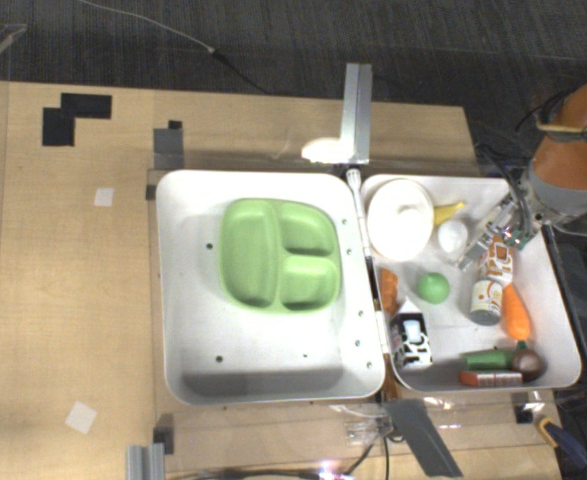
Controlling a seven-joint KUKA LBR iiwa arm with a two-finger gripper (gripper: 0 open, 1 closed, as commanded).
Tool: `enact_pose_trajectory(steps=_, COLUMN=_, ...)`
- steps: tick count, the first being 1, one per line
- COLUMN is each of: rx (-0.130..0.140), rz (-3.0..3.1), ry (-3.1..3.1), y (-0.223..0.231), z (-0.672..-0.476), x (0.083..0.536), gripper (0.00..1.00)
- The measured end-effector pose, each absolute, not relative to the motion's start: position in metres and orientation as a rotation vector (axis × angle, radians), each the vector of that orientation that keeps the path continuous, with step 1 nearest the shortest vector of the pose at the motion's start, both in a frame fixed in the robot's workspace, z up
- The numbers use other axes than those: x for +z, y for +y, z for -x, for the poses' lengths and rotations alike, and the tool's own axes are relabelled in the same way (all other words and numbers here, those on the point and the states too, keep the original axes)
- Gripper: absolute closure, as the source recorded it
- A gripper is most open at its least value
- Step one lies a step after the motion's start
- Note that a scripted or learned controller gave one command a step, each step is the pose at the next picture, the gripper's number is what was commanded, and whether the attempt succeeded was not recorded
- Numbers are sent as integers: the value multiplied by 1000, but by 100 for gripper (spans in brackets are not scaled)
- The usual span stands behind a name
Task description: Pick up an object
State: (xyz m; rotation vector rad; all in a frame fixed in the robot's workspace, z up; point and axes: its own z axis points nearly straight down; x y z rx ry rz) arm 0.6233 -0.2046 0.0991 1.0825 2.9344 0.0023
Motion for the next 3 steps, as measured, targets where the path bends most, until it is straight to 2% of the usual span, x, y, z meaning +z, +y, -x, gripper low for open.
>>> enact_pose_trajectory(steps=1, rx=4, rz=-1172, ry=2898, y=-204, z=-570, x=89, gripper=0)
enact_pose_trajectory(steps=2, rx=9, rz=-1371, ry=2808, y=-203, z=-538, x=90, gripper=0)
enact_pose_trajectory(steps=3, rx=9, rz=-1356, ry=2796, y=-204, z=-543, x=105, gripper=100)
